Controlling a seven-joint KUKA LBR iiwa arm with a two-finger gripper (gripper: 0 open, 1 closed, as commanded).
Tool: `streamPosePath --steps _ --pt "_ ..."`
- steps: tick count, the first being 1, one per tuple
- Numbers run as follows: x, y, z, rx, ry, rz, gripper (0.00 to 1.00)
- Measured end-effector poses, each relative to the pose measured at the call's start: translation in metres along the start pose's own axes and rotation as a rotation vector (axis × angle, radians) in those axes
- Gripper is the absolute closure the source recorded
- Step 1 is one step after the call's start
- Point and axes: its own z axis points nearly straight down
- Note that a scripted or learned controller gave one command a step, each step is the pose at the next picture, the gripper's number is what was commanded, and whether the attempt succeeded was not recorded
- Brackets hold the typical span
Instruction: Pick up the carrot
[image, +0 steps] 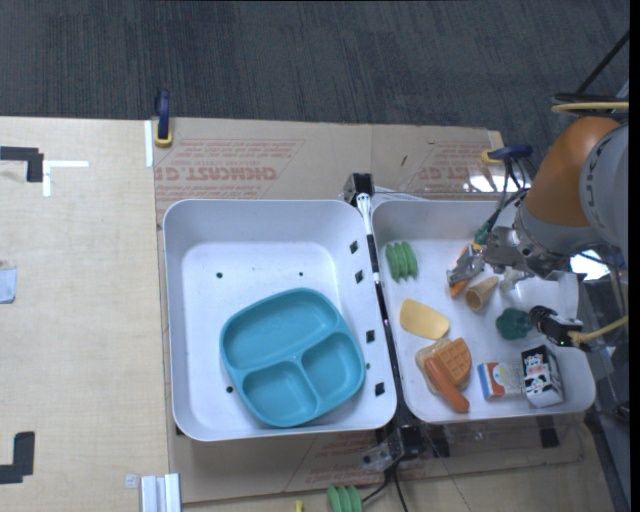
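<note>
Arm (585, 185) reaches in from the right over the right bin (580, 395), its gripper (468, 268) low near a tan cylinder (481, 291); whether it grips anything I cannot tell. Cardboard (260, 170) covers the bench under both bins, with dark floor beyond. The carrot (445, 385) lies in the right bin's near part, touching a waffle (452, 357), beside a yellow wedge (424, 320). The left bin (200, 240) holds a blue divided plate (291, 357).

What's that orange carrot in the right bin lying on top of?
The carrot lies partly across a tan waffle-like piece. Beneath that is the white bin floor. Whatever the carrot covers is hidden.
</note>
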Motion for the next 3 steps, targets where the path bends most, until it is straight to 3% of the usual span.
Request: streamPosePath --steps 1,2,3 --pt "-0.025 0.063 -0.001 -0.001 -0.002 0.055 0.00" --pt "-0.024 0.064 -0.011 -0.003 -0.007 0.047 1.00" --pt "-0.018 -0.041 0.000 0.001 0.000 -0.251 1.00"
